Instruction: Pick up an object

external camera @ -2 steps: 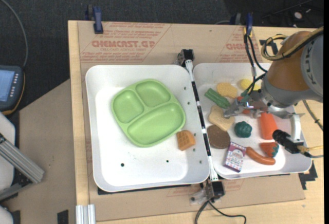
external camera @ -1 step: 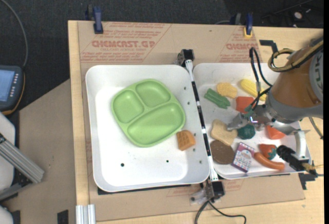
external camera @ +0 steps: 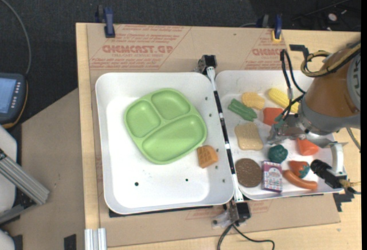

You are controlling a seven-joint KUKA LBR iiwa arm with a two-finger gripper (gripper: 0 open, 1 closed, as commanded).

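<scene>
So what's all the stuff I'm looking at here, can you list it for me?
Bins: two, white, side by side on the bench.
Divided plate: one, light green, left bin.
Bread-like chunk: one, orange-brown, left bin beside the plate.
Toy foods, right bin: green vegetable, yellow piece, corn, tan slice, brown disc, dark green round piece, hot dog.
Small box: one, purple and white, right bin.
Clamps: two, blue, back edge.
Arm: one, grey and orange, over the right bin.
Gripper: one, low among the foods.
</scene>
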